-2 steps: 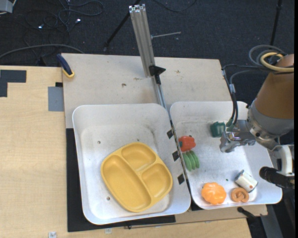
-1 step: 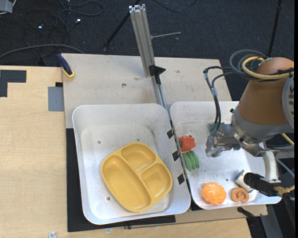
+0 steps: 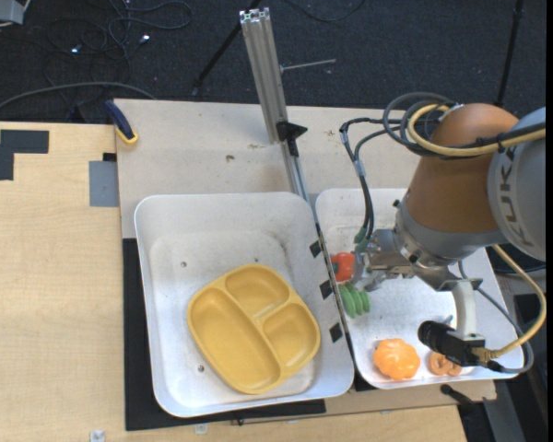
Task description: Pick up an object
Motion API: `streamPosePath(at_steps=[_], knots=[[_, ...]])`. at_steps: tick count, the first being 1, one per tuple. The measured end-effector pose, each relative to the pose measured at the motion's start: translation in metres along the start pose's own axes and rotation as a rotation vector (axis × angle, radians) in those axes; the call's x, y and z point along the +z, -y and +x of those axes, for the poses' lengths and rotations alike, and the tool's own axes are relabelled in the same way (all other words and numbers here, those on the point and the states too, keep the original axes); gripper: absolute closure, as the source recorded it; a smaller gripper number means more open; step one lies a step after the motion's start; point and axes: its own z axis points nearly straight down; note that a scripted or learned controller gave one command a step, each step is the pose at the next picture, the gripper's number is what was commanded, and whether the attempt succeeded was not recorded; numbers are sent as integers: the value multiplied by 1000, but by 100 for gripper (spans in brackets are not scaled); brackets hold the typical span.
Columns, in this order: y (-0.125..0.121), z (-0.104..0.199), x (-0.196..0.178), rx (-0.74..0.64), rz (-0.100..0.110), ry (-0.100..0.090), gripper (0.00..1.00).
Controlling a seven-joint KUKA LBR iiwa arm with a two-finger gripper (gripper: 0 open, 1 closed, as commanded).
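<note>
My gripper (image 3: 373,258) is low in the right bin (image 3: 387,205), under the orange wrist band, close to the bin's left wall. Right beside it on the left lies a small red object (image 3: 343,265), touching or nearly touching the gripper's tip. A green ridged object (image 3: 355,299) lies just in front of that. An orange round fruit (image 3: 396,359) sits near the bin's front edge, with a small orange piece (image 3: 442,365) to its right. The arm's body hides the middle and right of this bin.
The left bin (image 3: 166,247) holds a yellow divided plate (image 3: 252,326). A metal post (image 3: 269,81) rises behind the bins. A black part with a yellow cable (image 3: 453,342) hangs over the right bin's front corner. A wooden surface (image 3: 46,284) lies to the left.
</note>
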Motion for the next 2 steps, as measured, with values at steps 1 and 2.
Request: streamPosePath(at_steps=[1, 2], knots=[[5, 51, 17, 0, 3, 0, 100], [15, 105, 27, 1, 3, 1, 100]])
